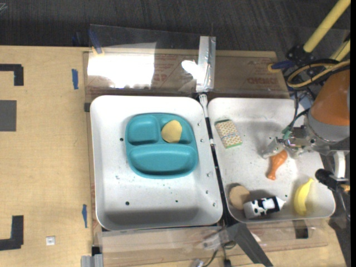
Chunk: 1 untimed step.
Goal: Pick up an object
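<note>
Gripper (285, 143) sits at the frame's right, over the right bin (250, 111), its tip just above an orange carrot-like toy (276, 164); whether it grips is hard to make out. Wrist and cables blur together, and the arm (332, 107) is cut off at the right edge.

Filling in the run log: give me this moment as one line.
gripper: above carrot, right bin | grasp: unconfirmed | left bin: teal tray, yellow ball
</note>
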Each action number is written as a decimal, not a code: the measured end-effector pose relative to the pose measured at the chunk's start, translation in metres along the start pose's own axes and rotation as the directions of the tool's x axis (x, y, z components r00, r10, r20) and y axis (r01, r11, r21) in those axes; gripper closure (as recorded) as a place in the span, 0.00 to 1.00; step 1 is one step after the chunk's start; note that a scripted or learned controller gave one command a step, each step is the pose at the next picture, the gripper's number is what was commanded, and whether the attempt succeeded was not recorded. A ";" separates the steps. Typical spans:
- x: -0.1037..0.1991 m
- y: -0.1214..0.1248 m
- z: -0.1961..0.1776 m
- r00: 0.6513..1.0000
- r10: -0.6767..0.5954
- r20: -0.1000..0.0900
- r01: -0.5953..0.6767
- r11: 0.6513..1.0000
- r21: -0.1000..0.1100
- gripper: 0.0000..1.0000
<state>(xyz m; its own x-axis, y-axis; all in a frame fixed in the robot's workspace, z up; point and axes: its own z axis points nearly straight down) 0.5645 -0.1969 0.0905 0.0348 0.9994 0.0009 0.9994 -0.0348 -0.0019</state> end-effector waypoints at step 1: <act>0.000 -0.002 -0.004 1.000 0.001 -0.002 -0.001 1.000 0.008 1.00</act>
<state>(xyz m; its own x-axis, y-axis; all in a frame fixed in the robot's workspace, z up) 0.5624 -0.1970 0.0948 0.0362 0.9993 0.0024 0.9993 -0.0362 -0.0094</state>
